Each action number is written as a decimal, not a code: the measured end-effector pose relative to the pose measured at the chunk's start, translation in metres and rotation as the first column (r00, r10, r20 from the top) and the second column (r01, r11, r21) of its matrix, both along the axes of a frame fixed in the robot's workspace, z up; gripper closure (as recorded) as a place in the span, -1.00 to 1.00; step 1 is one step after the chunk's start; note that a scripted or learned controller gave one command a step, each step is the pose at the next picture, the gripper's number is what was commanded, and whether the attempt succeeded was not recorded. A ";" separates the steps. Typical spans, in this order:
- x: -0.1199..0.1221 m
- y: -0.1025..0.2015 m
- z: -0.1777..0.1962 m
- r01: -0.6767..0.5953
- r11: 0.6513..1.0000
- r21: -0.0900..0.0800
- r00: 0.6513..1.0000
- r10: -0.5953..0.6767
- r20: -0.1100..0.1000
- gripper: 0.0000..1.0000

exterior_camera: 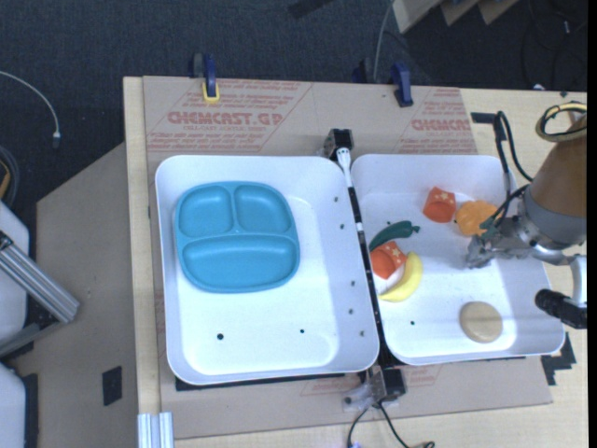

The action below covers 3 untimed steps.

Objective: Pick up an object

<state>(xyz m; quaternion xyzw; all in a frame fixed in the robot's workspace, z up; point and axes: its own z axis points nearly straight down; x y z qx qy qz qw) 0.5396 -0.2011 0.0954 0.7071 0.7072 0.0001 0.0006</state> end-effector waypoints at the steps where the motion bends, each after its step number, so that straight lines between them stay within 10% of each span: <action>1: 0.003 0.004 0.044 -0.001 1.000 -0.002 1.000 0.001 0.004 1.00; 3: 0.005 -0.012 0.150 0.000 1.000 -0.003 1.000 0.000 0.006 1.00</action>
